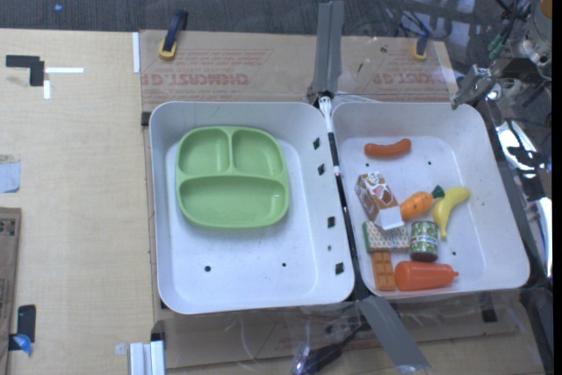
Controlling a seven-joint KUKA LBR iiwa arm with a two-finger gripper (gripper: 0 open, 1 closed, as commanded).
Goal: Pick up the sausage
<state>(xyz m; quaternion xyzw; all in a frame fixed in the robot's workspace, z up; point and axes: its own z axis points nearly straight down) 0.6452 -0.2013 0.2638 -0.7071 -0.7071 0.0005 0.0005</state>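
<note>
The sausage (387,148) is a short orange-red link lying on its side near the far wall of the right bin (479,149), apart from the other items. The arm's wrist and gripper (475,89) hover at the upper right, just outside the right bin's far right corner, well away from the sausage. Cables and grey metal parts blur its outline there.
Nearer in the right bin lie a small carton (376,195), a carrot (417,205), a banana (450,208), a green can (424,240), a brown wafer (381,270) and an orange bottle (426,276). The left bin (263,277) holds a green divided plate (233,176).
</note>
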